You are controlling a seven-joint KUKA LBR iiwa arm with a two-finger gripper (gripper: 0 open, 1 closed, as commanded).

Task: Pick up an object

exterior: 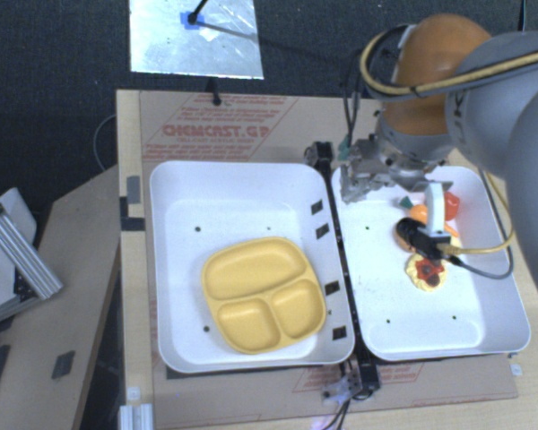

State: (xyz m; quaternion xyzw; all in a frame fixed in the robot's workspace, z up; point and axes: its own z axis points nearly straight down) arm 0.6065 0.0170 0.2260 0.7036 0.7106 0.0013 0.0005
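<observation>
Looking down, you find the gripper (363, 184) low over the right bin's (448, 330) far-left corner, probably lining up a grab; you cannot tell whether it is spread or closed. Likely targets, an orange object (419, 211) and a yellow-red toy (426, 274), lie just beside it. A yellow divided plate (262, 292) sits in the left bin (179, 240). Red print on the board (215, 131) beneath reads "CHEMCAST GP".
</observation>
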